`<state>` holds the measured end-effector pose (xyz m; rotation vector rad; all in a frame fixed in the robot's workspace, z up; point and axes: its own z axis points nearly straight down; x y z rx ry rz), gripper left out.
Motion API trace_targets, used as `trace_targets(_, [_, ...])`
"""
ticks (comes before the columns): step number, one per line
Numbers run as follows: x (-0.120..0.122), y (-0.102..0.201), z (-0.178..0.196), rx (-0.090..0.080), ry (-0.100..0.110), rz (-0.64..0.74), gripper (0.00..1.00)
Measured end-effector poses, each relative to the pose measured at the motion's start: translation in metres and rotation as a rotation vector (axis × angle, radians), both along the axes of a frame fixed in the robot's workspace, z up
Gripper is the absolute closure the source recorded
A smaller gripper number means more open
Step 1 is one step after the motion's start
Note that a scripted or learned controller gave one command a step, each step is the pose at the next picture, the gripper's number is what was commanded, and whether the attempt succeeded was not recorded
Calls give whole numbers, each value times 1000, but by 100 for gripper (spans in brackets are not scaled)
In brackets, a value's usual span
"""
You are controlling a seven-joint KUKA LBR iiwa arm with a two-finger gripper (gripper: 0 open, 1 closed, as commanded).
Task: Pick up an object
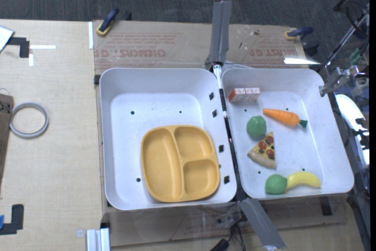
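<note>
The right bin (329, 126) holds a carrot (282, 117), pizza slice (264, 151), banana (303, 180), small box (244, 94) and two green balls (256, 126).

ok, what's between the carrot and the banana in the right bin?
In the camera view, the pizza slice lies roughly between the carrot and the banana, a bit left of the line; otherwise bare bin floor.

From my feed, the only print I can make out is red lettering on the cardboard sheet (170, 44) lying behind the two bins: it sits upside down and reads roughly "CHEMCAST GP". More red print to the right is too faint to read.
</note>
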<state>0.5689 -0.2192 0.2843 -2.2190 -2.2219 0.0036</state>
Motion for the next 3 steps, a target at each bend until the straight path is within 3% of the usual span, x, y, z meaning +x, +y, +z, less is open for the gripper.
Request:
trace_targets(1, [55, 8, -191, 11, -6, -1, 0])
trace_targets(2, [1, 7, -191, 13, -2, -50, 0])
trace_targets(3, [0, 3, -183, 4, -3, -54, 100])
